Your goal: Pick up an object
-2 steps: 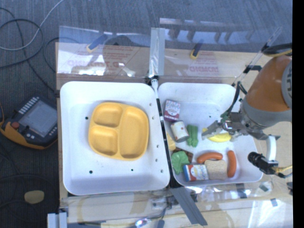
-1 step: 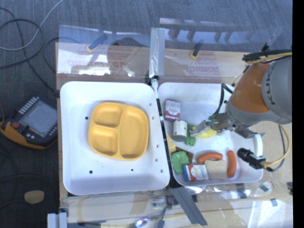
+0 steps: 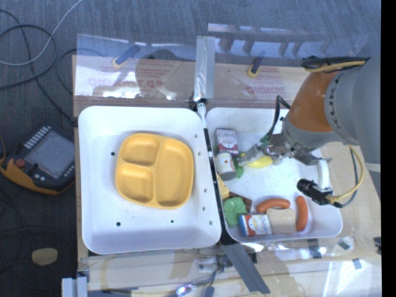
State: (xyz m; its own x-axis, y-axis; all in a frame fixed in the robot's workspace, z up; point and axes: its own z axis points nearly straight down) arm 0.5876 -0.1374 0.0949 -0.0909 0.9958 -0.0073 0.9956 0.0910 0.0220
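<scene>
Pincer (image 3: 267, 148) low in right bin (image 3: 322, 228), just beside a yellow-green object (image 3: 258, 161); whether it is clenched or released, cannot tell. Nearby: red carton (image 3: 227, 141), two sausages (image 3: 273, 203), white-labelled bottle (image 3: 255, 224). Left bin (image 3: 93, 228) carries yellow divided plate (image 3: 154, 169).

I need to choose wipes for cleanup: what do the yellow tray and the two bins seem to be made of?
The yellow tray looks like moulded plastic with a smooth matte finish: even colour, rounded compartment walls. The left bin and right bin look like thin white plastic, slightly glossy, with rounded corners and soft highlights. Plastic is my guess from looks alone.
</scene>
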